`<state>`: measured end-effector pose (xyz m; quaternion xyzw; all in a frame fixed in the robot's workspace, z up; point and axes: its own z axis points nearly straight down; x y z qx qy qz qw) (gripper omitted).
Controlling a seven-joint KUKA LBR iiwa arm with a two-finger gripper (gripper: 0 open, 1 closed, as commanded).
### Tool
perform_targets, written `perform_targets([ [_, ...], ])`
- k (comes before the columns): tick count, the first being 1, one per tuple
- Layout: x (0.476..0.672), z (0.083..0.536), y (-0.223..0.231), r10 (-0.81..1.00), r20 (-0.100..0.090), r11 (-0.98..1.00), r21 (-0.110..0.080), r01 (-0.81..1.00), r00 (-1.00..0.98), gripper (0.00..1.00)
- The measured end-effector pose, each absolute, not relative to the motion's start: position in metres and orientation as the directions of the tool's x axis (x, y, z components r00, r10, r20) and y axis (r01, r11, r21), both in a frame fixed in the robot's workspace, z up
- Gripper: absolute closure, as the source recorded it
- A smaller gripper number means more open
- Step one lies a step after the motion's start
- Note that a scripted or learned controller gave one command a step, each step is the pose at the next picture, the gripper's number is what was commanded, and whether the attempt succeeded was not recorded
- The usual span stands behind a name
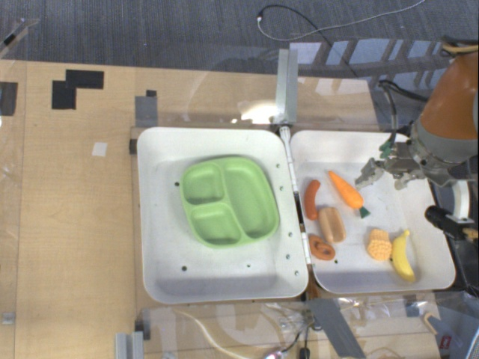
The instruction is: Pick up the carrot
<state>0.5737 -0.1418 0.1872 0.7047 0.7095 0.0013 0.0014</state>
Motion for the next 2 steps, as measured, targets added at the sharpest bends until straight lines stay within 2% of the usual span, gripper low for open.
perform_targets([
  [1,0.61,0.09,-0.132,0.98,-0.004,0.197,0.012,0.98,-0.197,0.0],
  [2,0.613,0.102,-0.13,0.98,-0.003,0.198,0.019,0.98,-0.198,1.0],
])
